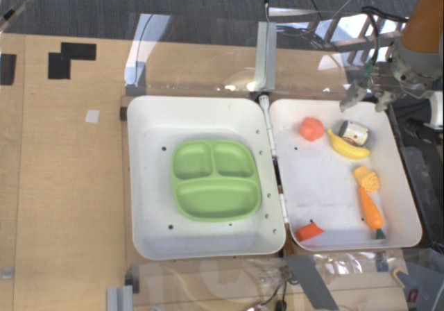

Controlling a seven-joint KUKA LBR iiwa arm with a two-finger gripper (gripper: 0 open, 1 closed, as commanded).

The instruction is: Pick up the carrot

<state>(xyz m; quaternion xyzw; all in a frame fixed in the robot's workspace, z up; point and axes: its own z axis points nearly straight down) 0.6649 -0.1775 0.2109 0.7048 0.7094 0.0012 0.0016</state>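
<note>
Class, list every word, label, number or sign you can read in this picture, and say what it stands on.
No text can be read.
Small can by the banana: has a label, too blurred to read.
Black blocks on the bench: plain shapes, no letters.
Green tray, carrot, white bins: no markings to be seen.

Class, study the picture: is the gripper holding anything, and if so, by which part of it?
Nothing is held. The gripper hangs open above the right bin's far edge, while the carrot lies untouched near the bin's right wall.
</note>
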